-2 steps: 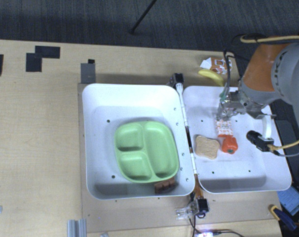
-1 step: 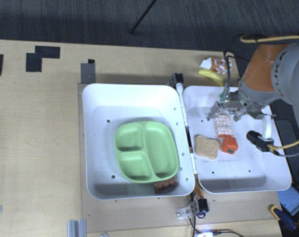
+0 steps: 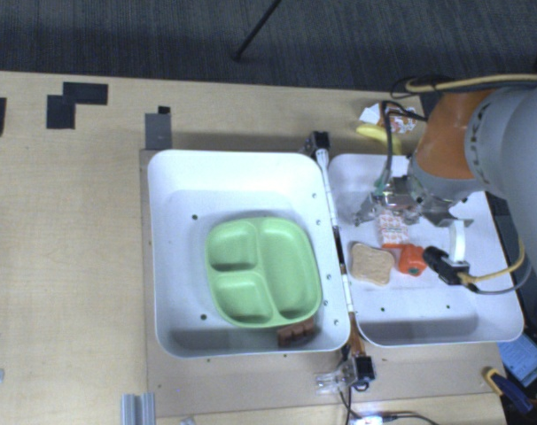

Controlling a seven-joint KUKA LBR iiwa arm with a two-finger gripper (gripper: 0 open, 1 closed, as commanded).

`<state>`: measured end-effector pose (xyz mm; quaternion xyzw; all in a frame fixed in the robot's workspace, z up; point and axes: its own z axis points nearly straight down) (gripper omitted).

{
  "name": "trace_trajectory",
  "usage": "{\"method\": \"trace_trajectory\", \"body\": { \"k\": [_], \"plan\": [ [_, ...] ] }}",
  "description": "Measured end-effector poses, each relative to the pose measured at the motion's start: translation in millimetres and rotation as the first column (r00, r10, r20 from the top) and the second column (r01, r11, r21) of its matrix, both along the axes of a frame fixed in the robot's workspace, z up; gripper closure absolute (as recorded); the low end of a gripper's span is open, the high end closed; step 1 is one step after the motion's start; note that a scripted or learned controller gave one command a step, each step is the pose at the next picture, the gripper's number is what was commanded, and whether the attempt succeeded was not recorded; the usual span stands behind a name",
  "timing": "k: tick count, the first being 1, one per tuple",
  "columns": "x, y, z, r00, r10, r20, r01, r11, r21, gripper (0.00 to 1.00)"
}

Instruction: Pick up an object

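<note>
The pale wooden surface (image 3: 65, 264) carried two shallow white bins side by side, and the grey arm (image 3: 508, 140) with its orange band reached in from the right over the right bin (image 3: 428, 321). The left bin (image 3: 175, 237) held a green divided tray (image 3: 261, 271) lying flat near its middle, with a small brown item (image 3: 295, 333) just beside the tray's near edge. In the right bin lay a tan slice of bread (image 3: 371, 264), an orange piece (image 3: 411, 258) just beside it, and a pale printed packet (image 3: 392, 227) close under the wrist. The hand (image 3: 394, 204) hung low over that packet, and whether it was open or closed could not be told, since the wrist and its cables covered it. The step in hand looked like the descent toward a pick in the right bin, most likely the packet. The next move would call for settling squarely onto one thing, apart from the bread and orange piece nearby, and then lifting. A yellow object (image 3: 375, 132) beyond the bin's far edge was half hidden by the arm and hard to name
</note>
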<state>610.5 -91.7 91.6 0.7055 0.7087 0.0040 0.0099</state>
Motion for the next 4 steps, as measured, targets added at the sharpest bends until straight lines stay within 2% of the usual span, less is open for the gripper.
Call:
{"method": "trace_trajectory", "body": {
  "k": [1, 2, 3, 4],
  "plan": [
    [2.3, -0.2, 12.5, 1.000, 0.001, 0.007, -0.001, 1.000, -0.001, 1.00],
    [1.4, -0.1, 11.3, 1.000, 0.001, 0.004, -0.001, 1.000, -0.001, 0.00],
    [3.1, 0.1, 23.3, 1.000, 0.003, 0.009, -0.003, 1.000, -0.002, 1.00],
    [3.0, 0.1, 23.1, 1.000, 0.003, 0.009, -0.003, 1.000, -0.002, 0.00]
  ]
}}
